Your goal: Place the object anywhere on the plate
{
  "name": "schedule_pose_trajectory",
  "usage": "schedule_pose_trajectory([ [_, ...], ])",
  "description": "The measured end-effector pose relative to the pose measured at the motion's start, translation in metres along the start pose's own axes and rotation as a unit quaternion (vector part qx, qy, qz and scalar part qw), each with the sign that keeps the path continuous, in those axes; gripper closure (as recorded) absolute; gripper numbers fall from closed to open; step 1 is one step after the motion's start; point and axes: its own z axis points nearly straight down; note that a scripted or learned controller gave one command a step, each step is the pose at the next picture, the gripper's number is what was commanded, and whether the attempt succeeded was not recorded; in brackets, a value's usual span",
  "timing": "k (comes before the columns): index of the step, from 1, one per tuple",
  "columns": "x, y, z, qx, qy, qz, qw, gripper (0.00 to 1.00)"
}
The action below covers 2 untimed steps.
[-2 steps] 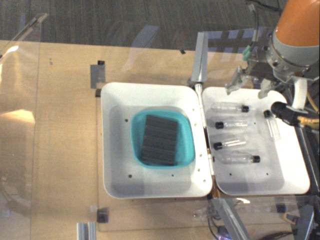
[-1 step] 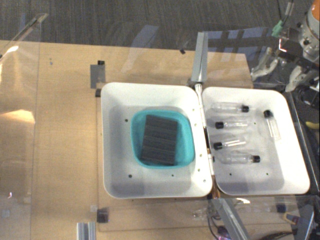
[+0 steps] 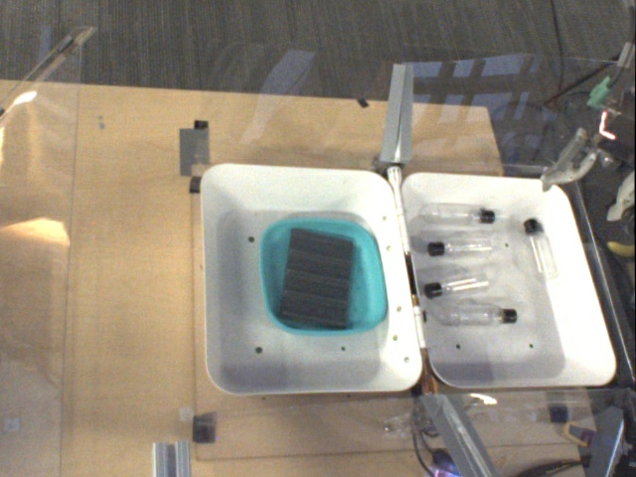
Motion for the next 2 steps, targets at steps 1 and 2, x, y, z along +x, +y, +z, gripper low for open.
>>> schedule_pose_trajectory([
  [1, -0.066, -0.002, -0.013, -0.002, 0.000, 0.047, 0.9989, 0.00],
  [2, -0.089, 0.008, -0.012, -0.001, 0.000, 0.094, 0.9955, 0.00],
])
